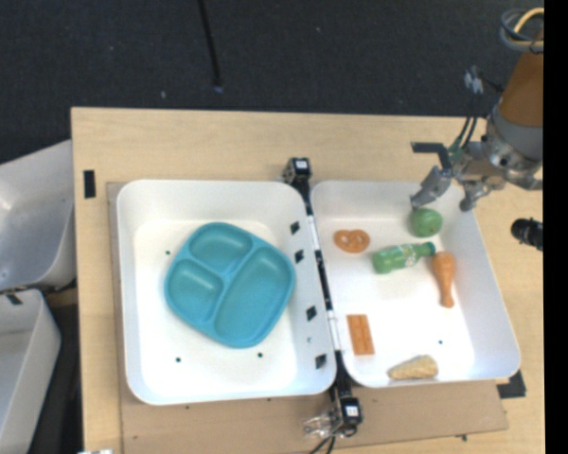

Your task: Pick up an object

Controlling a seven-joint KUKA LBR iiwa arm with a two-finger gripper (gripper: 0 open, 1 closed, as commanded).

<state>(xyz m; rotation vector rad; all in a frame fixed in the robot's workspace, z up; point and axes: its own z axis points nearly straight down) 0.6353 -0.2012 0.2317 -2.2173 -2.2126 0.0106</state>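
I see the gripper (449, 191) hanging over the far part of the right bin (488, 334), its two fingers spread apart with nothing between them. Just near of the left fingertip sits a small green ball (426, 221), close to it, though I cannot tell whether they touch. A green bottle (402, 256) lies on its side just near of the ball, and to its right an orange drumstick-shaped toy (444, 276) lies with its thin end pointing near. Left of the bottle there is an orange pretzel-shaped piece (352, 241). Nearer to me, an orange rectangular block (360, 334) lies close to the divider, and a tan wedge (413, 369) rests by the near rim. The left bin (142, 367) holds a blue divided plate (230, 284) lying flat.
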